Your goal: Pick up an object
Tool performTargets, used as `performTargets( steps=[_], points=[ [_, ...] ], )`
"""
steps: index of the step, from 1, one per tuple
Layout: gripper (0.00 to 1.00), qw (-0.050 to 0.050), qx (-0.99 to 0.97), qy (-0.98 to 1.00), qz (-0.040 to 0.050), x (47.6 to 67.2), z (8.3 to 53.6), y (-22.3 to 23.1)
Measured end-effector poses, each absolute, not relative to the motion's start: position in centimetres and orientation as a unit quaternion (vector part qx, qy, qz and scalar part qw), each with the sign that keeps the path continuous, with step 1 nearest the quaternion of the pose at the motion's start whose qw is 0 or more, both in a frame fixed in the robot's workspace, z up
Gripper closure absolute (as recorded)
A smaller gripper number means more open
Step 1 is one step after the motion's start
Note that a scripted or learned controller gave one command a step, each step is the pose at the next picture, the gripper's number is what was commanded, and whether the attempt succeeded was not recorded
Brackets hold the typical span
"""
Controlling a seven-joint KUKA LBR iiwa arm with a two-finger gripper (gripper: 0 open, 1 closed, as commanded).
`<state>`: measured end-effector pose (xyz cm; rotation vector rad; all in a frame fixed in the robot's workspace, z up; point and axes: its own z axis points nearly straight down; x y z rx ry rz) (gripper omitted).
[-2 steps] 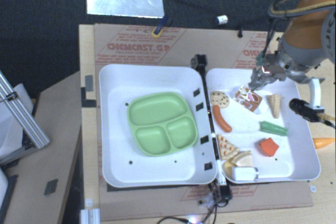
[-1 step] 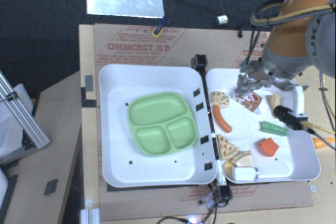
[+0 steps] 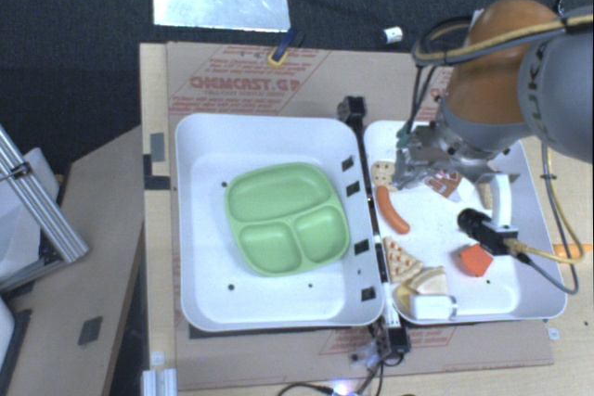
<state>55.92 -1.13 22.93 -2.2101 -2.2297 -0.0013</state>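
The gripper (image 3: 408,173) was seen low over the upper left of the right bin (image 3: 534,292); its grip could not be told. Just below it, a sausage (image 3: 393,210) lay apart, its long axis running from upper left to lower right, close to the bin's left wall. Open floor was left to its right, before an orange block (image 3: 475,261).

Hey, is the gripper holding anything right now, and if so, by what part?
It cannot be told. The gripper is low in the right bin, just above the hot dog, with nothing visibly between it.
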Motion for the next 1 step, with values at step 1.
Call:
performTargets(
  steps=[1],
  points=[
    [1.0, 0.0, -0.705, -0.709, -0.0004, 55.56, 22.36, -0.56]
  ],
)
